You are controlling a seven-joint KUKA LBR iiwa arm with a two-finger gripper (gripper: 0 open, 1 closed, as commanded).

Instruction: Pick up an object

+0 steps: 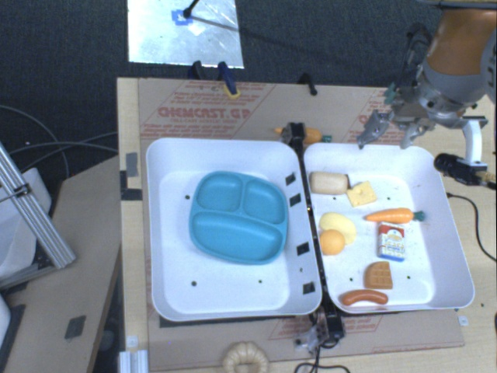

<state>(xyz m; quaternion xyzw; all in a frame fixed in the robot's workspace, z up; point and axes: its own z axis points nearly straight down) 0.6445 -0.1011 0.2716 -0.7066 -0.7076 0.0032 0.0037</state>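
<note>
Bench [256, 103] carries two white bins side by side, clamped at shared edge, presumably to keep them in place. Left bin [167, 208] holds blue divided tray [239, 216], flat, near centre. Right bin [443, 231] holds loose pick candidates, spaced apart for finger access: bread roll [328, 182], carrot [392, 215], sausage [363, 298], small red box [393, 242], orange ball [332, 242]. Arm [460, 41] enters from right, wrist tilted down. Gripper [387, 133] hangs above right bin's far rim, fingers spread, nothing between them; no object selected yet.

Right bin [444, 208] crowded with food; its near-left corner lies bare.
</note>
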